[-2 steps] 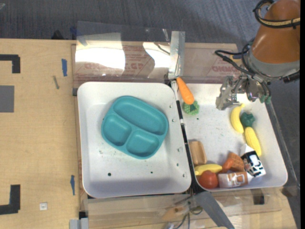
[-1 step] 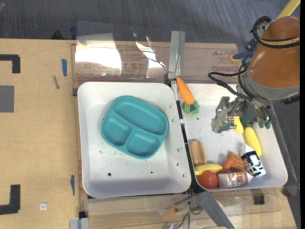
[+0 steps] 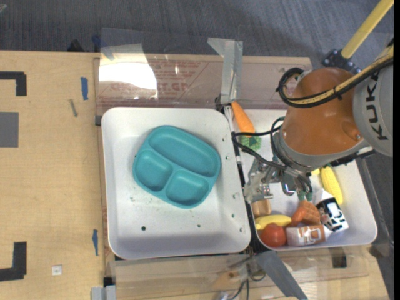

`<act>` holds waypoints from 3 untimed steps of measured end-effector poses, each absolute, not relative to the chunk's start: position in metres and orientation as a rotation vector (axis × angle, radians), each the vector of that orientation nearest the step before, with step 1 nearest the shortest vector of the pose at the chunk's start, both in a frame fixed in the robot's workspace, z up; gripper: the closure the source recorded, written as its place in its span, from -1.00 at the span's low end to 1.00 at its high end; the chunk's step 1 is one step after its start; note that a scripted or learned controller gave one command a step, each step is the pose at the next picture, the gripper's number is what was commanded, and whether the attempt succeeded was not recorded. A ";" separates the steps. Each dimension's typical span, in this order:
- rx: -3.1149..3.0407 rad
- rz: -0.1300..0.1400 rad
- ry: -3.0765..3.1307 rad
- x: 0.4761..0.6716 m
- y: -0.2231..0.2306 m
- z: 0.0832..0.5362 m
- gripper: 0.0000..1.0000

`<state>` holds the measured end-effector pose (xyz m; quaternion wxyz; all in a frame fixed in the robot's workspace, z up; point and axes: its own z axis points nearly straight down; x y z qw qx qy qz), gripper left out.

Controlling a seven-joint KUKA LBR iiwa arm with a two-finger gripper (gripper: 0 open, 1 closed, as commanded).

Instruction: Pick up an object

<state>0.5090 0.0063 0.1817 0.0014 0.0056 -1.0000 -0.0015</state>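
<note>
Nothing looks picked up yet: the tool (image 3: 275, 183) hangs low in the right bin (image 3: 365, 220) above the toy food (image 3: 294, 224); whether it is apart or clamped, I cannot tell.

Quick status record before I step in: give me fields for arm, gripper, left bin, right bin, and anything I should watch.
arm: orange band over the right bin
gripper: low over the right bin's left side, above the pile; grasp not discernible
left bin: holds a teal divided plate
right bin: carrot, corn cob, banana, tomato, other small items
watch: items crowded close together under the gripper
</note>
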 end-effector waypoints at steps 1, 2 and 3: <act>0.221 0.002 -3.144 0.579 -0.044 0.223 1.00; 0.425 -0.002 -3.123 0.602 0.005 0.239 1.00; 0.424 -0.002 -3.135 0.604 0.005 0.251 1.00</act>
